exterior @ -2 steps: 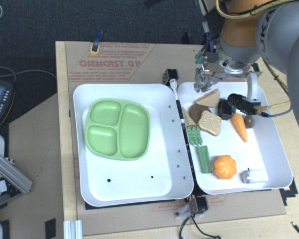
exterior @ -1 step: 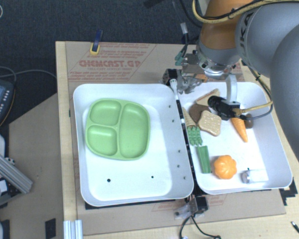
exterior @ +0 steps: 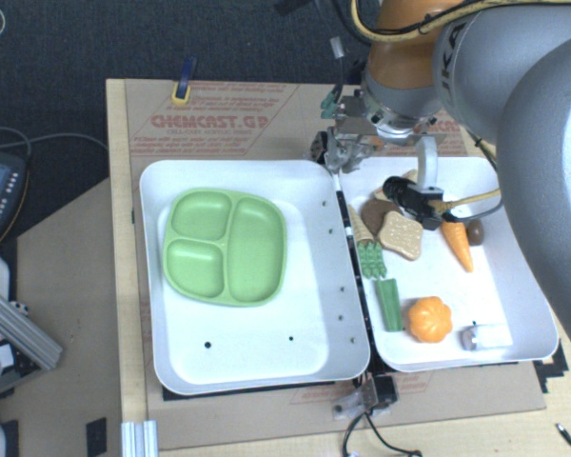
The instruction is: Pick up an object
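Left bin [exterior: 162,350]: glossy white, holding a smooth green three-compartment plate [exterior: 226,246]. Right bin [exterior: 514,303]: ridged orange pumpkin [exterior: 429,319], tapered carrot [exterior: 458,244], speckled bread slice [exterior: 401,236], green bar [exterior: 389,304]. The gripper [exterior: 339,156] hangs over the bins' shared upper rim, nothing seen in it. Both bins rest on printed cardboard [exterior: 219,112] above dark carpet [exterior: 57,46]

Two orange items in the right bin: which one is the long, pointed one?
The carrot, tapered, lying toward the bin's far right side. The other, the pumpkin, is round and nearer the front.
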You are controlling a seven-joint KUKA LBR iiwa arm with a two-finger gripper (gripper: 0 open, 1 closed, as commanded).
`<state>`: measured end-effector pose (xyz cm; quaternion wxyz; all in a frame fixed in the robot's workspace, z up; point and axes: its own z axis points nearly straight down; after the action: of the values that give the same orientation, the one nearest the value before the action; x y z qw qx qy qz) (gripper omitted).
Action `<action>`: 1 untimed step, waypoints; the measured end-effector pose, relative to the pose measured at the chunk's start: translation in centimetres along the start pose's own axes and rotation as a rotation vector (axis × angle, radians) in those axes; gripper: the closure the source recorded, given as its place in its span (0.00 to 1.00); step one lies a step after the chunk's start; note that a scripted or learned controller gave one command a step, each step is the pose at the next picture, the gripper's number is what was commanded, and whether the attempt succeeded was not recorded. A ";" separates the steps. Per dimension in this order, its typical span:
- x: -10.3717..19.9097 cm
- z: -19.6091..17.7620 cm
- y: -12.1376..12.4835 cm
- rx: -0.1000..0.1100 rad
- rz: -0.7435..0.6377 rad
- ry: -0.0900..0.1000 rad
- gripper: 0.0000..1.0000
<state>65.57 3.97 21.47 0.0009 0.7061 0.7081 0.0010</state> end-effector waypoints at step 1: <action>-0.2 -2.0 0.3 -0.002 0.001 0.000 1.00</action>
<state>65.91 3.74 23.48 0.0013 0.7064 0.7078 0.0016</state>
